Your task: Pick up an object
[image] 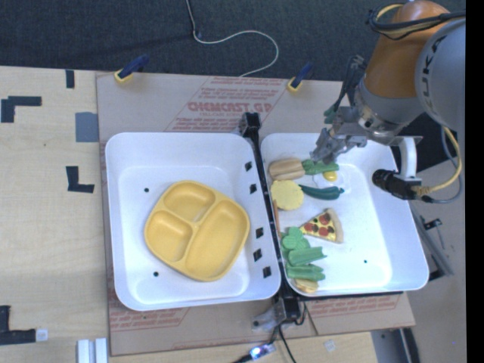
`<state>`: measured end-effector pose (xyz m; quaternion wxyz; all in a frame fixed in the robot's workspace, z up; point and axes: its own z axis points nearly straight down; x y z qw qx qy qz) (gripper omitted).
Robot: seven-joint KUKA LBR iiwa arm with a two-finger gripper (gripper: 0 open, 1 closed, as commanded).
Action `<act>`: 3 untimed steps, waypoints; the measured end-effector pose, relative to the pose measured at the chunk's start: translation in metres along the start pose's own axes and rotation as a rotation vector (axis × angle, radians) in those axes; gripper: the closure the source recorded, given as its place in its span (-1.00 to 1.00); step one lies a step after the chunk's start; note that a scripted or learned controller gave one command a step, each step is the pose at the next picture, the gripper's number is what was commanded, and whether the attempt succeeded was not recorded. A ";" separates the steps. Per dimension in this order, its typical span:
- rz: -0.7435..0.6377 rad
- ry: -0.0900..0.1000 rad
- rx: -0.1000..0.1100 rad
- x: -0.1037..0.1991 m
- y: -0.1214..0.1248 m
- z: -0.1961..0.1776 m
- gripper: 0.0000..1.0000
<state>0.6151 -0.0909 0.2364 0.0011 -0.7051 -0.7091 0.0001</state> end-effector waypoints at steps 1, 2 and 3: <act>0.001 -0.001 0.001 0.051 -0.002 0.016 1.00; 0.001 -0.001 0.002 0.102 -0.016 0.016 1.00; 0.003 -0.001 -0.001 0.121 0.004 0.013 1.00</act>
